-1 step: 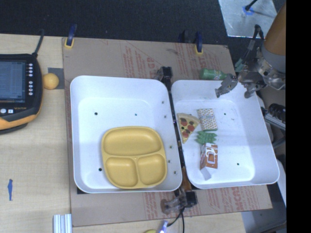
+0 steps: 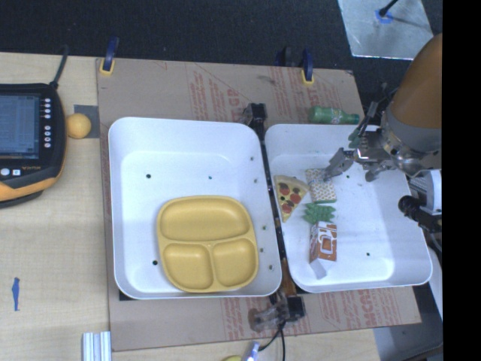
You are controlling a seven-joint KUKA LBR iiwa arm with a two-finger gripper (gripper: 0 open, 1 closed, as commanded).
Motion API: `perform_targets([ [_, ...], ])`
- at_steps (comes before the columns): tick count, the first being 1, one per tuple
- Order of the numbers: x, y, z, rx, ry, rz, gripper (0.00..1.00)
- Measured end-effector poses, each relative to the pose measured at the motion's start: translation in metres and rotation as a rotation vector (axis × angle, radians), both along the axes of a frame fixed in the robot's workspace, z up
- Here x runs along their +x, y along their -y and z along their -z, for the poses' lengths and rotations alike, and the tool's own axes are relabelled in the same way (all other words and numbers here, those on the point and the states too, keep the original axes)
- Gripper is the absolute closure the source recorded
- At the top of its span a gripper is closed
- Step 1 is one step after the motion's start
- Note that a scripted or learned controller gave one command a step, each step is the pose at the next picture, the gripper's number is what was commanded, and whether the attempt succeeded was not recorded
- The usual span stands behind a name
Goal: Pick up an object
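Nearby, pincer (image 2: 331, 171) spread open above right bin (image 2: 391, 265), pizza slice (image 2: 290, 195), green toy (image 2: 319, 213), orange-white carton (image 2: 324, 243)

A light wooden bench (image 2: 52, 239) fills the lower left of the frame; dark carpeted floor (image 2: 188, 13) runs across the top edge.

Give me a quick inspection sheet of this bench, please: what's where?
Surface: two white bins, left bin and right bin, on brown cardboard.
Job's things: pizza slice toy, green toy, orange carton in right bin.
Clutter: yellow divided tray in left bin.
Grippers: gripper low over right bin, holding nothing.
Cables: one near front clamp.
Surroundings: control pendant, yellow ball, green bottle.
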State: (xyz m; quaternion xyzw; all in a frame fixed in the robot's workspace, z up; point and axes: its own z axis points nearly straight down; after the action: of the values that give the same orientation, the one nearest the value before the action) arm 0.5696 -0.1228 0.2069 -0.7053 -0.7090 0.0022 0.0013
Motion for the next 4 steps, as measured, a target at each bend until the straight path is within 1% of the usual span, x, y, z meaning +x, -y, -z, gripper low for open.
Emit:
perform_targets([
  [1,-0.054,-0.012,0.103,0.0,0.002,-0.001,0.0],
  [2,-0.08,-0.019,0.115,0.001,0.002,0.0,0.0],
  [3,-0.082,-0.028,0.114,0.003,0.0,0.0,0.0],
  [4,-0.094,-0.028,0.116,0.002,0.0,-0.001,0.0],
])
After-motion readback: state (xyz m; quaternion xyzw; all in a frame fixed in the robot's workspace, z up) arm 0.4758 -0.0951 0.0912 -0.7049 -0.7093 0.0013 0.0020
